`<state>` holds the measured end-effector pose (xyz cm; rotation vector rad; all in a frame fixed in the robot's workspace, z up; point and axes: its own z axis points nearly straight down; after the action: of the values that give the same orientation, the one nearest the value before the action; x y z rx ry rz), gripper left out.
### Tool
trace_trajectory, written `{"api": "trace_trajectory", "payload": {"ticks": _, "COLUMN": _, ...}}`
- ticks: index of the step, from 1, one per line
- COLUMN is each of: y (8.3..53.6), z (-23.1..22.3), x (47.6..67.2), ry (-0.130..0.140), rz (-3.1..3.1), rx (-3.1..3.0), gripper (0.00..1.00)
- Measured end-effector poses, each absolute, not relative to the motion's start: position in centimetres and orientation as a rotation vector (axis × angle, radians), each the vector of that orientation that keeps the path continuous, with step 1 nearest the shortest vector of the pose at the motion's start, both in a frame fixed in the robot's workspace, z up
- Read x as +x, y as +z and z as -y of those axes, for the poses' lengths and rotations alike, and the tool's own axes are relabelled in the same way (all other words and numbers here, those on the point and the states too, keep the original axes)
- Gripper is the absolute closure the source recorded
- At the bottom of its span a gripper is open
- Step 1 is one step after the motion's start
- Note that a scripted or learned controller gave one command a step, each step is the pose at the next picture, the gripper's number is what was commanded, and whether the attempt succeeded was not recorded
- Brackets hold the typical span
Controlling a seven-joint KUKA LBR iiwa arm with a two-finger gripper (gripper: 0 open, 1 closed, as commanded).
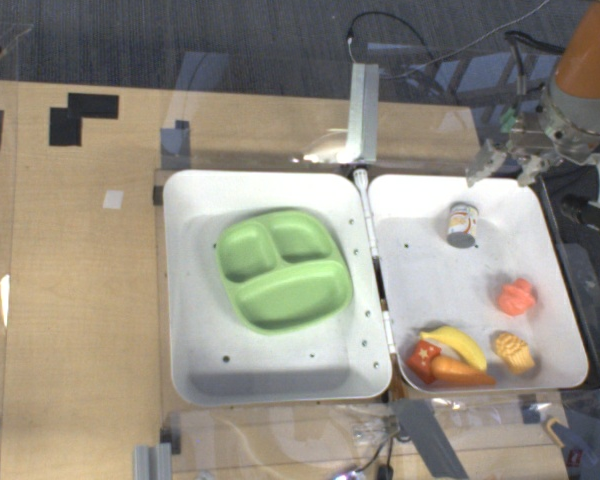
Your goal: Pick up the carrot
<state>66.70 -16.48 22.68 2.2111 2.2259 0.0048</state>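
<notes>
A pale wooden bench (pixel 70 268) carries two shallow white plastic bins side by side, with dark carpet beyond its far edge. The two-finger gripper (pixel 503 165) hangs over the far right corner of the right bin (pixel 420 268), its fingers spread apart and holding nothing. The left bin (pixel 195 368) holds one green divided plate (pixel 283 269). The right bin holds six things: one small tin can (pixel 462 224), one pink-red lumpy toy (pixel 517 297), one yellow banana (pixel 456 345), one yellow-brown toy (pixel 512 350), one red strawberry-like toy (pixel 424 351), and one orange carrot (pixel 460 371) against the near edge.
</notes>
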Motion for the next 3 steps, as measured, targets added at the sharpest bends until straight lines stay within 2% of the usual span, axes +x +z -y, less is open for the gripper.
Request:
{"api": "trace_trajectory", "payload": {"ticks": 1, "y": 30.2, "z": 20.5, "x": 59.4, "ry": 0.004, "rz": -1.036, "rx": 2.964, "gripper": 0.00}}
{"api": "trace_trajectory", "payload": {"ticks": 2, "y": 21.3, "z": 14.1, "x": 58.3, "ry": 0.002, "rz": -1.411, "rx": 2.807, "gripper": 0.00}}
{"api": "trace_trajectory", "payload": {"ticks": 3, "y": 22.4, "z": 14.0, "x": 58.4, "ry": 0.008, "rz": -1.416, "rx": 2.802, "gripper": 1.00}}
